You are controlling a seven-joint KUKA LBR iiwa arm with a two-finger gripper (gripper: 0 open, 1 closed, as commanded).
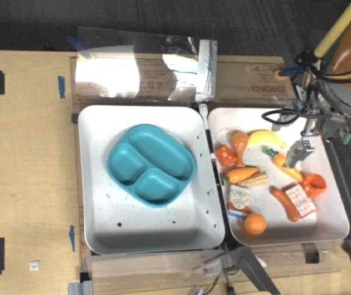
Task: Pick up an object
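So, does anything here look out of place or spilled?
Nothing stands out. The toy food lies jumbled but inside the right bin; the teal tray sits flat in the left bin.

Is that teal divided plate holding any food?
Empty: the teal divided plate shows three bare compartments; the toy food lies in the right white bin.

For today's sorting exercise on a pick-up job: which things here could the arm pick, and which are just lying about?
Part of the job:
pincer
banana
orange ball
sausage
carrot
right bin

Just lying about:
teal divided plate
left bin
clear plastic sheet
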